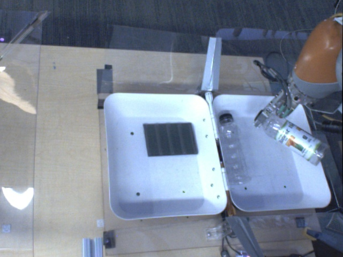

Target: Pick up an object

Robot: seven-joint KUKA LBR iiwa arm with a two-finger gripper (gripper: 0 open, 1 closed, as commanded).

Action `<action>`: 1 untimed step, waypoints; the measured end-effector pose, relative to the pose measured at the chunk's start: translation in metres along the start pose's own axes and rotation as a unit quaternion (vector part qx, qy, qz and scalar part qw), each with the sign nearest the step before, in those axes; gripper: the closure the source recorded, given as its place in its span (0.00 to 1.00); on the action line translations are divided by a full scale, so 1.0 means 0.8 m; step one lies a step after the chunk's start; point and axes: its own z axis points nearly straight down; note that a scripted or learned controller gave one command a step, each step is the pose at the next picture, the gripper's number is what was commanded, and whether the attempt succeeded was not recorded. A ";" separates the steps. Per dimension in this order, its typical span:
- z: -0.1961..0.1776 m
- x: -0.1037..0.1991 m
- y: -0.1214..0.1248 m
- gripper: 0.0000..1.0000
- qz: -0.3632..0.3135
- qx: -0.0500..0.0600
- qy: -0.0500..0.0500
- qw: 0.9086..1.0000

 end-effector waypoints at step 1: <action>0.044 -0.017 0.065 1.00 0.040 0.001 0.001 0.999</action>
